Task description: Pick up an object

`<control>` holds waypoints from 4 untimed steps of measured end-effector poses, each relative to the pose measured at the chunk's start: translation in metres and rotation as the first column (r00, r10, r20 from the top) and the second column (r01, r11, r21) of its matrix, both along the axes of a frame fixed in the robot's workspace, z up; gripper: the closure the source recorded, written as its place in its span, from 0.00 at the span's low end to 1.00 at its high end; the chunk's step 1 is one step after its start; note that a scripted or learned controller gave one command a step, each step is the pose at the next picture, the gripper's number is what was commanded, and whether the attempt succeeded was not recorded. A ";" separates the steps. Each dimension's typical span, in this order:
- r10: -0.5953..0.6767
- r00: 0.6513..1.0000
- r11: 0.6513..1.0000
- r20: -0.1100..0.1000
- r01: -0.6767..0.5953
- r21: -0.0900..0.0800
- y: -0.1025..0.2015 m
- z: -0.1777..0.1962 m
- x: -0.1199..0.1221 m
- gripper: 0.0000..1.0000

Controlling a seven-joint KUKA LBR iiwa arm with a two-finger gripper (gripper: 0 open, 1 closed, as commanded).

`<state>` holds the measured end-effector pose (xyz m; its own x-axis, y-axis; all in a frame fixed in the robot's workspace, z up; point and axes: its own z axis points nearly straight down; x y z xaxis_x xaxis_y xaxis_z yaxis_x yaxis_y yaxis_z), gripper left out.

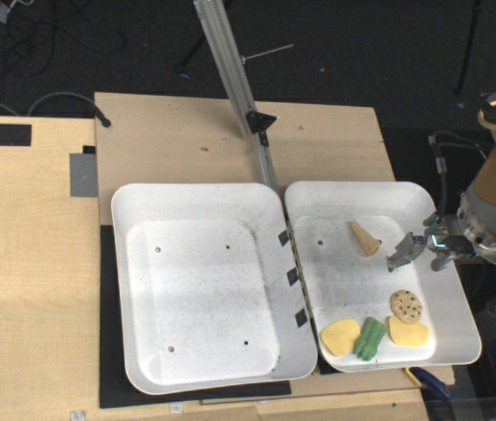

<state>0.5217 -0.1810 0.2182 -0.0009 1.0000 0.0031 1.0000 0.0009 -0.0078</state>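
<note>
Right now the claw (421, 251) hangs over the right side of the right bin (379, 193), reaching in from the right edge. Its 2 grey fingers (402, 254) look spread apart, with nothing seen between them, though the picture is too small to judge the gap exactly. Just to its left, apart from it, lies a tan wedge-shaped piece (364, 238) on the bin floor. Nearer the front of the same bin sit 4 things close together: a round brown cookie (406, 304), a yellow piece (408, 332) just below it, a green piece (370, 338), and another yellow piece (340, 337) touching the green one's left side. The left bin (134, 202) stands beside it, touching along the middle.
</note>
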 end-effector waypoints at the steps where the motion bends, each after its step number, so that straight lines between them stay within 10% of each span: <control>1: -0.002 1.000 1.000 0.005 0.002 -0.002 -0.001 0.002 0.001 0.00; 4: -0.004 1.000 1.000 0.006 0.004 -0.002 0.007 -0.126 0.008 0.00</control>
<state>0.5298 -0.1736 0.0920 0.0035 1.0000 0.0006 1.0000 -0.0035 -0.0018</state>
